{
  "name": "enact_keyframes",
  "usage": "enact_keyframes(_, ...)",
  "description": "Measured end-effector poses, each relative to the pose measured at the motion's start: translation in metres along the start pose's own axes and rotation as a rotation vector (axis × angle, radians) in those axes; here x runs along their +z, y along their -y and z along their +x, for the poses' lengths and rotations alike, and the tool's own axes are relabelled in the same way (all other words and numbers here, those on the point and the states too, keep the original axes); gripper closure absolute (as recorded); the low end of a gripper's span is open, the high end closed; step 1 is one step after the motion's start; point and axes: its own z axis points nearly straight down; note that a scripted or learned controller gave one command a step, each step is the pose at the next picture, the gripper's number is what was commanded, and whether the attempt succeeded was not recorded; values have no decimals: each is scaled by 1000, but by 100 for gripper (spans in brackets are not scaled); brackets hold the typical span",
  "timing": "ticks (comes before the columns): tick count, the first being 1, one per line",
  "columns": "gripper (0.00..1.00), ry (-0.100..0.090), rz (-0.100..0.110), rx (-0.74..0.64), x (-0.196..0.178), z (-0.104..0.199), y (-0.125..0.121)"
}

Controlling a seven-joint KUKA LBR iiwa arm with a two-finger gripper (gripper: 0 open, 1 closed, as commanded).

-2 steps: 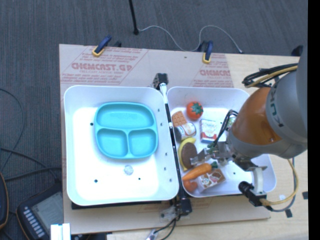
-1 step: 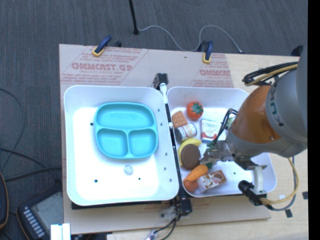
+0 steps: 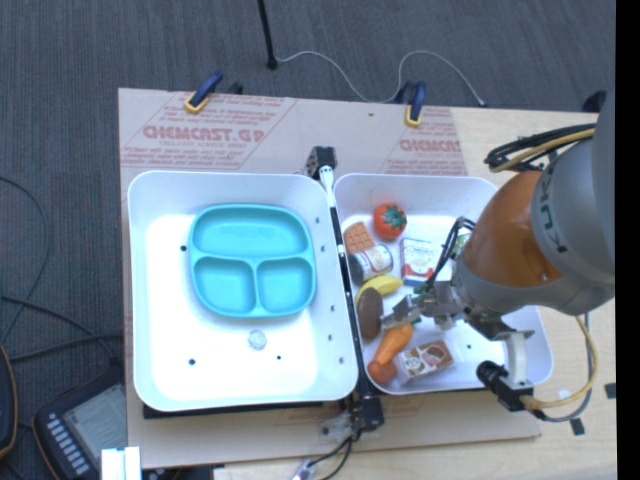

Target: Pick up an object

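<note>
The right bin (image 3: 520, 363) holds several toy foods. A red tomato (image 3: 390, 218) lies at the back, with a bread piece (image 3: 357, 236), a small can (image 3: 375, 260) and a white carton (image 3: 418, 258) in front of it. Closer in are a yellow piece (image 3: 380, 288), a brown piece (image 3: 369, 314), an orange carrot (image 3: 390, 347) and a flat snack packet (image 3: 426, 360). My gripper (image 3: 405, 311) hangs low in this bin, just right of the yellow and brown pieces and above the carrot's top end. The arm's bulk hides the bin's right half.
The left bin (image 3: 160, 298) bears a blue divided plate (image 3: 251, 260) and a small clear disc (image 3: 257, 340). A black divider (image 3: 340, 268) runs between the bins. Cables (image 3: 555, 398) trail by the bench's near right corner, and two clamps (image 3: 414, 103) grip the back board.
</note>
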Motion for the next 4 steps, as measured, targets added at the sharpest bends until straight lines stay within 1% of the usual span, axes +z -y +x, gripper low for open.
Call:
enact_keyframes(1,0,2,1,3,9,1,1)
enact_keyframes(2,100,0,0,1,0,2,0)
enact_keyframes(3,0,1,1,1,0,2,0)
enact_keyframes(4,100,1,1,1,-9,2,0)
